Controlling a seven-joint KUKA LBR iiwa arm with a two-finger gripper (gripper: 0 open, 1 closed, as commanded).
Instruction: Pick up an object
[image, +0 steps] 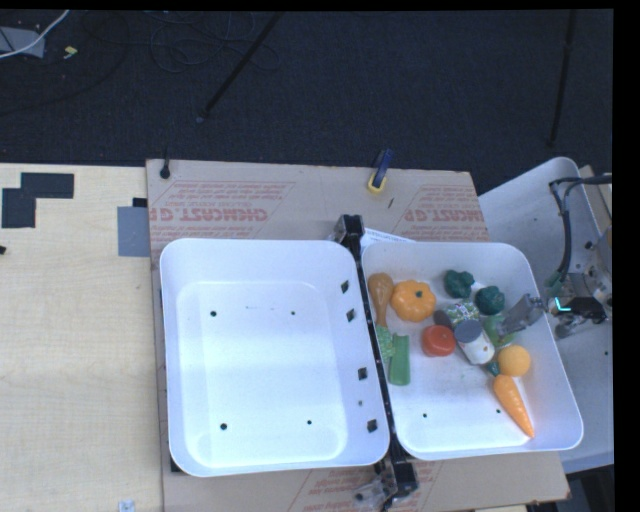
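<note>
Carrot (513, 403) lies in right bin (470, 445), below claw (520, 315).

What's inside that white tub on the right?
The right bin holds toy food: a carrot, a small pumpkin, a tomato and green pieces. Whatever lies beneath the pile is covered.

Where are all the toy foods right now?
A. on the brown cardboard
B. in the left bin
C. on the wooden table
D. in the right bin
D: the pumpkin, tomato and carrot all lie inside the right bin.
</note>
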